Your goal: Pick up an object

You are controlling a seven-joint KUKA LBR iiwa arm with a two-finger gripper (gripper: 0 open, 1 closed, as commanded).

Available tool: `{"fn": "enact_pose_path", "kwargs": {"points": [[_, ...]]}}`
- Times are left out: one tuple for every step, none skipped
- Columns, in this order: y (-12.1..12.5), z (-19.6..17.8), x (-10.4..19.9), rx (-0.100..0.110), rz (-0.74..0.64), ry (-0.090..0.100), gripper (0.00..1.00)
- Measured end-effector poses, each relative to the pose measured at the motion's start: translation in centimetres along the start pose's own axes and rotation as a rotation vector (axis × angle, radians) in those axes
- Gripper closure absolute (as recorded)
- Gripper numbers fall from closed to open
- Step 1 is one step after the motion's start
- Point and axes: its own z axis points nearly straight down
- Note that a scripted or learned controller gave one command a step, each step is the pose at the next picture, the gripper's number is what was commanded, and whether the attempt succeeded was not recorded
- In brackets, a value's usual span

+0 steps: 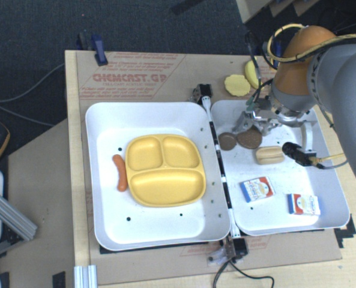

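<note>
Overhead view of the desk (75,161) carrying two white bins side by side. The arm (322,65) is reaching in from the right, and its jaws (254,120) are hanging over the far part of the right bin (334,215); whether they are open or closed cannot be told, and nothing is showing between them. Just below the jaws, two brown round pieces (241,140) are lying side by side on the bin floor. A tan bun-shaped piece (269,155) is lying slightly nearer the camera and to the right of them, its long axis running left to right. Two small cartons (257,189) are lying well nearer the camera than the jaws. Far to the left of the jaws, the left bin (105,215) is holding a yellow divided plate (164,170), with an orange sausage (121,173) just beside its left edge, long axis running front to back.
</note>
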Motion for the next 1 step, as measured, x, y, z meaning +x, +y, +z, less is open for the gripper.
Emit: {"fn": "enact_pose_path", "kwargs": {"points": [[0.46, -10.81, 7.37, -0.021, -0.003, 0.001, 1.00]]}}
